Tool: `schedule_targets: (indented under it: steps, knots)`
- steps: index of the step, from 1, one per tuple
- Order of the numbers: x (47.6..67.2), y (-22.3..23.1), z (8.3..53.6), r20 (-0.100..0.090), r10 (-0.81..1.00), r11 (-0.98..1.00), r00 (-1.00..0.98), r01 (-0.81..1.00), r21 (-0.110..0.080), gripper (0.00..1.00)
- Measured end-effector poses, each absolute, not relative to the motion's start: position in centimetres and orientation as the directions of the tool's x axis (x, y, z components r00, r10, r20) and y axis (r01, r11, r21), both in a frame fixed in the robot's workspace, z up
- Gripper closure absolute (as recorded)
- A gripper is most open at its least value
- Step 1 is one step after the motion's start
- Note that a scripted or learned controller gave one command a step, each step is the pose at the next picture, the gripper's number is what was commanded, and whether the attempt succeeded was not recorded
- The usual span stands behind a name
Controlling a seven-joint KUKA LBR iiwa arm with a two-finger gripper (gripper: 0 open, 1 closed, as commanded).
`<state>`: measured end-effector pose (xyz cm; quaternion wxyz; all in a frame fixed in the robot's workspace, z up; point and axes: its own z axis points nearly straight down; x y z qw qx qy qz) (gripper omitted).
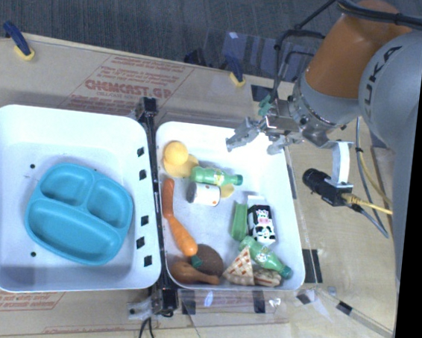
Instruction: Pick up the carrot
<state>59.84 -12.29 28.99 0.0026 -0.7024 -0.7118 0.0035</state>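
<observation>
Over the right bin's top edge hangs the gripper, fingers spread apart w/ nothing between them. One finger points down-left over the bin's upper part, the other sits near the bin's right wall. Grey arm w/ orange band comes in from the right, above the bin.

Carrot lies in the right bin, lower-left area, slanting from upper left to lower right, well apart from the gripper. Just above it, along the bin's left wall, a thinner reddish-orange stick-shaped piece, touching or nearly touching the carrot's upper end; can't tell if it's part of it. Dark brown round item at the carrot's lower end, touching it. Brownish piece below that, against the bin's bottom wall.

Other stuff in the right bin: yellow round item at upper left, green bottle lying on its side just beside it, small white can under the bottle. Green stick upright-ish in mid bin, black-and-white carton just right of it. Pizza slice and another green bottle at lower right.

Left bin holds a blue divided tray, 3 compartments.
</observation>
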Motion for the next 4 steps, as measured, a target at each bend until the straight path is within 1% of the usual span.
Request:
schedule_targets:
  steps: [1, 2, 3, 4]
  knots:
    - [57.5, -6.3, 18.6, 0.001, 0.998, -0.058, 0.058, 0.998, -0.020, 0.00]
    - [50.3, -10.9, 9.5, -0.003, 1.000, 0.020, -0.020, 1.000, 0.004, 0.00]
    - [47.9, -10.9, 9.2, -0.002, 0.994, -0.113, 0.113, 0.994, -0.003, 0.00]
    - [48.0, -10.0, 9.5, -0.013, 1.000, 0.029, -0.029, 1.000, 0.010, 0.00]
